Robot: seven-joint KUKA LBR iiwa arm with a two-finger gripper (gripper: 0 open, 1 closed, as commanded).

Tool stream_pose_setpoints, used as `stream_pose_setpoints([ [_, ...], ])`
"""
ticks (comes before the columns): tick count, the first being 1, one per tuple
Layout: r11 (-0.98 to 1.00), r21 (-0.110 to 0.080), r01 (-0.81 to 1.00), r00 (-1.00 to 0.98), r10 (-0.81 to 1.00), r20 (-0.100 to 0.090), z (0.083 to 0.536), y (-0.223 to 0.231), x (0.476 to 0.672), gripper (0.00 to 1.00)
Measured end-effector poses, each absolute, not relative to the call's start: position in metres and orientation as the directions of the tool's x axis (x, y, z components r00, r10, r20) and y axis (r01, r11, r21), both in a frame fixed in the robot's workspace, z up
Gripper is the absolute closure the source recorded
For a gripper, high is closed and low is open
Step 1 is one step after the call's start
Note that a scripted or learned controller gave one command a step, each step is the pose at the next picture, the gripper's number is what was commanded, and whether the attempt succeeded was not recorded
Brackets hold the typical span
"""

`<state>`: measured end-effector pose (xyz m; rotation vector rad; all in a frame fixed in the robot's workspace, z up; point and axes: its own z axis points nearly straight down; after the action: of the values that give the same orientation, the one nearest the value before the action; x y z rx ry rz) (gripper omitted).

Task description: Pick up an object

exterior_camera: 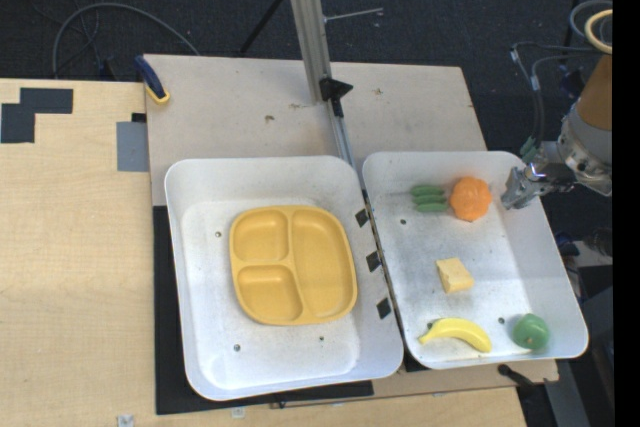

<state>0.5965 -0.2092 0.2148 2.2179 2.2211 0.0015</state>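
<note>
The right bin (520, 260) holds an orange carrot-like toy with a green top (468, 198), a pale yellow cheese block (455, 275), a yellow banana (456, 335) and a green pepper (530, 331). My gripper (522, 187) hangs at the bin's upper right edge, just right of the orange toy and apart from it. Nothing shows between its fingers.
The left bin (195, 245) carries a yellow divided plate (293, 264). A metal post (310, 20) rises behind the bins at the middle. Black clips (372, 260) sit on the seam between the bins. A wooden table (70, 255) lies to the left.
</note>
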Motion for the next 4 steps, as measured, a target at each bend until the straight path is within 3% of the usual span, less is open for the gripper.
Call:
stream_pose_setpoints([
  [1, 0.002, 0.001, 1.000, -0.002, 1.000, -0.001, 0.260, -0.210, 0.605, 1.00],
  [3, 0.002, -0.003, 1.000, -0.002, 1.000, 0.001, 0.262, -0.114, 0.622, 1.00],
  [4, 0.004, -0.004, 1.000, -0.004, 1.000, 0.001, 0.265, -0.064, 0.621, 1.00],
])
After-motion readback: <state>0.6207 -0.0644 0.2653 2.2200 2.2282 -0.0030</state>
